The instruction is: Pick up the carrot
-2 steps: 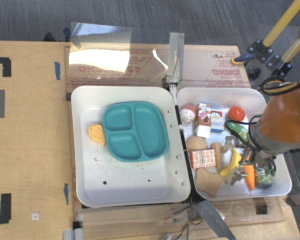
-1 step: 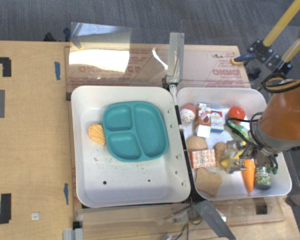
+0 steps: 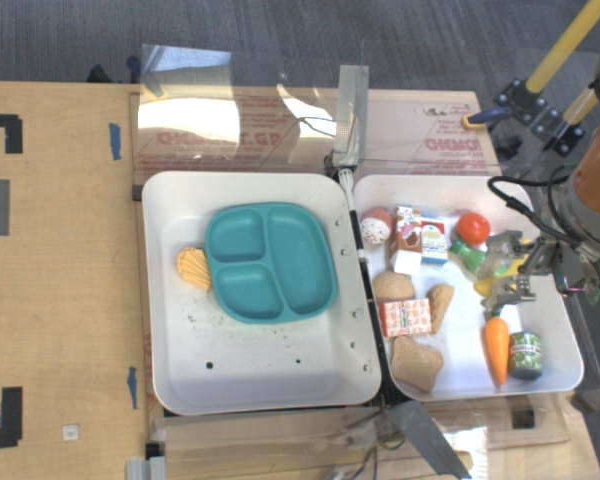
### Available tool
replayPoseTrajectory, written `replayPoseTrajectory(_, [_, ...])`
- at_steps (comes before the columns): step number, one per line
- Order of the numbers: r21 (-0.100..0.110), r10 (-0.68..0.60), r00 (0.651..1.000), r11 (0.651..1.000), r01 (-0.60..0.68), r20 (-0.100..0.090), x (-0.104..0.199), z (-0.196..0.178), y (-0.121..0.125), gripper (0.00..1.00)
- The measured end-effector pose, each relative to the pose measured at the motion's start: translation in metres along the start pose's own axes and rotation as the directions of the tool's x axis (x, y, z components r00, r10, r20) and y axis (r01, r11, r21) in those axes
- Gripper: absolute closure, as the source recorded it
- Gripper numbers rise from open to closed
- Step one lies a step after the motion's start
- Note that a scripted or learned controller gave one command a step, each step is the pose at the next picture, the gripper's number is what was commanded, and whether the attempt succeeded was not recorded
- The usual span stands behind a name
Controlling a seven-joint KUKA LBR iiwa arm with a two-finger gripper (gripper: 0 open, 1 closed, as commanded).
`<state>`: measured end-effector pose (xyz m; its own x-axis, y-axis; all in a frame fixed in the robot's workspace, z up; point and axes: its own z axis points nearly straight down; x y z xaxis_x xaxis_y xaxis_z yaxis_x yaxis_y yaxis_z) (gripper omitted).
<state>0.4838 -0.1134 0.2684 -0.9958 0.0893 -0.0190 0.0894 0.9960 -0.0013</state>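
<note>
Two shallow white bins sat side by side on my worktop (image 3: pixel 50 268), and from my remote seat I looked down on both at a slant. The left bin (image 3: pixel 170 368) held a teal divided plate (image 3: pixel 270 261), with a small yellow shell-shaped toy (image 3: pixel 193 266) touching the plate's left edge. The right bin (image 3: pixel 555 368) was crowded with toy food. The carrot (image 3: pixel 496 348) lay near that bin's front right corner, orange, its length running toward the front rim, and just beside it on the right sat a small dark green can (image 3: pixel 526 355). Farther back I saw a red tomato (image 3: pixel 472 228) near the rear wall, a green piece (image 3: pixel 469 256) just below it, a white and red carton (image 3: pixel 417 236), a pale round item with a pink patch (image 3: pixel 375 231), a red patterned packet (image 3: pixel 406 317) and several tan bread-like pieces, one of them (image 3: pixel 417 361) by the front wall. The hand (image 3: pixel 512 280) hung over the right side of this bin, just behind the carrot's top end, amid dark cables. I could not tell whether it was wide or narrow, because its metal parts and the yellowish bits around it blurred together. I saw nothing between it and the carrot that showed a grip.
</note>
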Motion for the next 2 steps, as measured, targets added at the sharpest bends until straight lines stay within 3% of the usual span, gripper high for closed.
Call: replayPoseTrajectory(2, [0.001,-0.002,1.0,1.0,0.002,0.006,-0.003,-0.017,0.001,1.0])
